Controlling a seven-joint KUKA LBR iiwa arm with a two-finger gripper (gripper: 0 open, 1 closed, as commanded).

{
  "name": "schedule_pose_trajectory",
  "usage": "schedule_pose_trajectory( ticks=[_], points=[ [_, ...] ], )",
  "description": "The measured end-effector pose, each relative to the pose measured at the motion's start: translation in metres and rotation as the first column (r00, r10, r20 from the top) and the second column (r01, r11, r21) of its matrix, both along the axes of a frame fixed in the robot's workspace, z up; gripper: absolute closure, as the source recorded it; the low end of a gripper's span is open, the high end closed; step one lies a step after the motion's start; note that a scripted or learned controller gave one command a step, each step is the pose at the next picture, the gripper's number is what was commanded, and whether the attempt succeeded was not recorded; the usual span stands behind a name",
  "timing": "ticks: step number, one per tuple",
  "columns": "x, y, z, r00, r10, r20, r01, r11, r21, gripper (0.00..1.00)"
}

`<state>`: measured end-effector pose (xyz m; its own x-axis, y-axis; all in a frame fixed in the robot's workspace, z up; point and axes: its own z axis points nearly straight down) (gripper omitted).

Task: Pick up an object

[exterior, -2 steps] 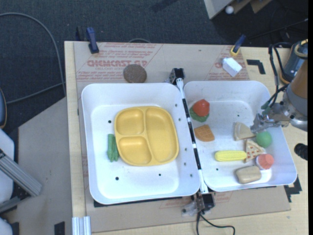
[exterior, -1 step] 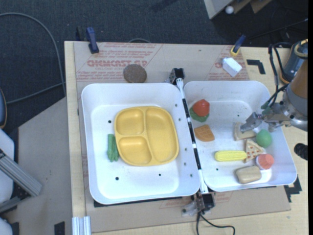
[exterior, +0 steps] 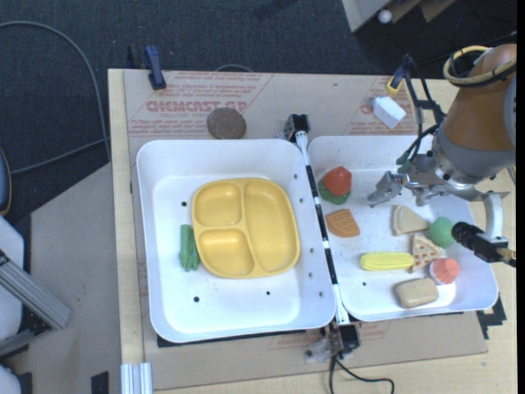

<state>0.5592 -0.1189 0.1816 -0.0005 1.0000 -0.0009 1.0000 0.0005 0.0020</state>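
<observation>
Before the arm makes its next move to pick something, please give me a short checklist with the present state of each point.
1. Objects are available in the right bin: ok; tomato, corn cob and bread roll lie there.
2. Gripper is over the right bin: ok, near its upper middle.
3. Gripper holds nothing yet: cannot tell from this angle.
4. A target lies apart from its neighbours: ok for the tomato; not ok for the pizza slice, crowded by other pieces.
5. Left bin has a place to set things: ok, yellow tray sits there.
</observation>
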Motion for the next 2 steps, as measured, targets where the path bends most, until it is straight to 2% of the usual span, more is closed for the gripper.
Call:
schedule_pose_trajectory(
  ticks=[1,2],
  points=[
    [0.011,0.027,-0.058,1.000,0.000,-0.004,0.000,1.000,0.002,0.00],
    [0.079,0.064,0.004,1.000,0.001,0.000,-0.001,1.000,0.001,0.00]
  ],
)
